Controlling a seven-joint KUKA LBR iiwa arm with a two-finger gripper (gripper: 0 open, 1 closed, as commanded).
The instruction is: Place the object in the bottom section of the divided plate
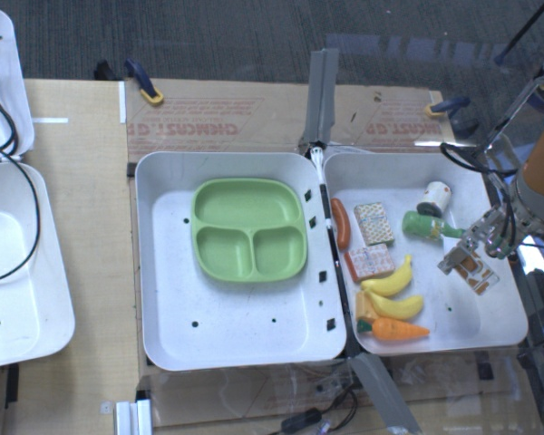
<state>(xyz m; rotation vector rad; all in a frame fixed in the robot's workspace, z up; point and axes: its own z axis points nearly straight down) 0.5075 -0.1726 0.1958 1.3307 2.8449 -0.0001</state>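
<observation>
Plate (249,229) w/ all sections bare; my gripper (467,265) over right bin (503,320), grip state indiscernible; nothing placed yet.

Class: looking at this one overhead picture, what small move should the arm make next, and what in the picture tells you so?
Probably lower the claw onto the nearest toy. It hangs over the right bin with nothing visibly in it, all the toy food lies there, and the green divided plate in the left bin holds nothing.
</observation>
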